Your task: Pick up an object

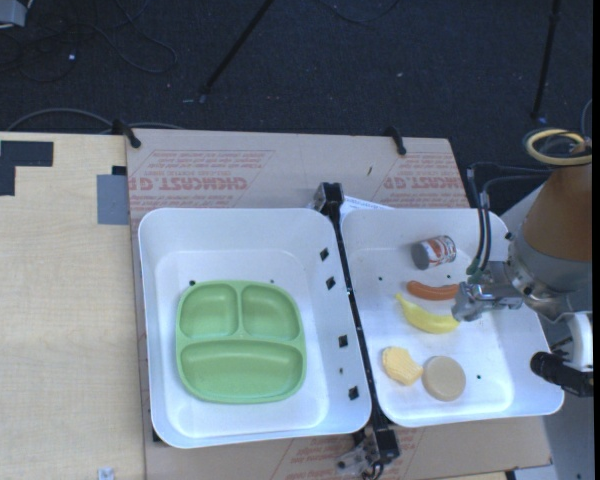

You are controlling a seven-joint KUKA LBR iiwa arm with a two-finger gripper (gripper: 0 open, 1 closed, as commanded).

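Observation:
The right bin holds a small can lying on its side, an orange-red sausage, a yellow banana, a yellow lumpy piece and a tan round disc. My gripper hangs low at the right side of this bin, just right of the banana's end and the sausage. Nothing shows between its fingers. Behind it rises the grey arm with its orange band.
The left bin carries a green divided plate. A black clip rail joins the two bins. Cardboard lies under the bins, and a wooden bench top spreads to the left.

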